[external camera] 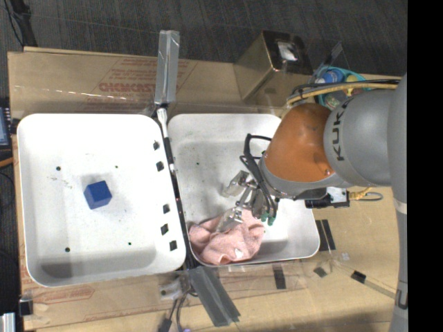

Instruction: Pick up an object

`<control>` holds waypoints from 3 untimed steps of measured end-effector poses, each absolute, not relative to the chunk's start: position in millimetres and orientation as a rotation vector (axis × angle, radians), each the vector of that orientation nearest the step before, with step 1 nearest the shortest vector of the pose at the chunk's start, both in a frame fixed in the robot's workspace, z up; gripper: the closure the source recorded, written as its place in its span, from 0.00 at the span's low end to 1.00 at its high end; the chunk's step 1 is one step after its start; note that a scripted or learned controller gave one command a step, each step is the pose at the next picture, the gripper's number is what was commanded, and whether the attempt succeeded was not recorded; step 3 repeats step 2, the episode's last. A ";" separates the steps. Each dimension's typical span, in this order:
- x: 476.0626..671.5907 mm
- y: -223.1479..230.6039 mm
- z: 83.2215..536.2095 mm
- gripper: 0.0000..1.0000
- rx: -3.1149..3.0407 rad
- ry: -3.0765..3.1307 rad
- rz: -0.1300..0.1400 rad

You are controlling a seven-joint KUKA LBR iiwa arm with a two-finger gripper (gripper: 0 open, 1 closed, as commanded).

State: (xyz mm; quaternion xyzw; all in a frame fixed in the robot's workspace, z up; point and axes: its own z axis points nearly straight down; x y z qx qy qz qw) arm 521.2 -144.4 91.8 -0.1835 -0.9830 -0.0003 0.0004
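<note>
Bench [62, 68] bearing two white bins [41, 206]

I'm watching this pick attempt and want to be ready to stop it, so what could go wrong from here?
1. The gripper sits at the top edge of the pink cloth, not over its middle; it may pinch just a fold, which could slip free on lifting.
2. The cloth lies against the right bin's near wall, so a lift might drag it over the rim.
3. The blue cube lies in the left bin, far from the gripper, so it is no quick fallback.
</note>
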 end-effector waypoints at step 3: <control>522.5 -144.0 102.1 0.00 -0.571 -3.090 -0.001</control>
